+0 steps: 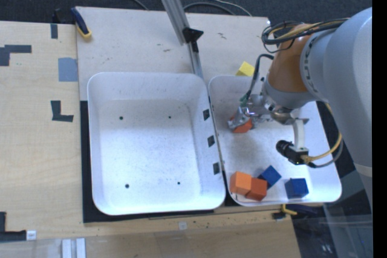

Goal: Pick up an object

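- Looking down on the worktop point(139, 45), I see two white bins side by side: the left bin point(151, 142) and the right bin point(320, 184).
- The arm point(338, 63) reaches in from the right, its orange band point(284, 72) above the wrist, and the gripper point(240, 121) sits low in the upper part of the right bin.
- A small orange-red object point(242, 127) shows right at the gripper's tip, touching it; I cannot tell whether the fingers are released or clenched on it, as the metal parts blur together there.
- Along the near edge of the right bin I see an orange block point(243, 181) touching a darker orange block point(257, 190), with a blue block point(270, 175) just behind them.
- A second blue block point(296, 188) lies near these, a little to the right.
- A yellow block point(245, 69) rests at the far rim of the right bin.
- A slanted metal rail point(172, 0) crosses above the left bin.
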You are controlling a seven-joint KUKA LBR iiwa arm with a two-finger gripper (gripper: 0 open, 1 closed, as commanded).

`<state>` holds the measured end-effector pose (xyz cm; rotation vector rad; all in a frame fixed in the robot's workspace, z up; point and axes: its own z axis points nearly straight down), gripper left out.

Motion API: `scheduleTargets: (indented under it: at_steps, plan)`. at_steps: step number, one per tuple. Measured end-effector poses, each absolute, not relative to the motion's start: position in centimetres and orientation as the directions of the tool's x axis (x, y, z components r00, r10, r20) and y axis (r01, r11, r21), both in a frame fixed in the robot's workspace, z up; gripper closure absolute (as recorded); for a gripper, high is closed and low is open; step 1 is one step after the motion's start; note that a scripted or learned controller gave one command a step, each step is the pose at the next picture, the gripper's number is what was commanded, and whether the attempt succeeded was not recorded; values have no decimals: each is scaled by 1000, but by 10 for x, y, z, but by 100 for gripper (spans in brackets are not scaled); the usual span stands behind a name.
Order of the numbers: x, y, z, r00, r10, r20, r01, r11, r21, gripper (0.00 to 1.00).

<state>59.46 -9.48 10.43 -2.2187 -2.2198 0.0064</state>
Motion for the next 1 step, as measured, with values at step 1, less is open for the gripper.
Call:
scheduleTargets:
  at_steps: [1]
  plan:
    - [642, -38, 197, -8, 1000, 1, 1000, 8, 8, 100]
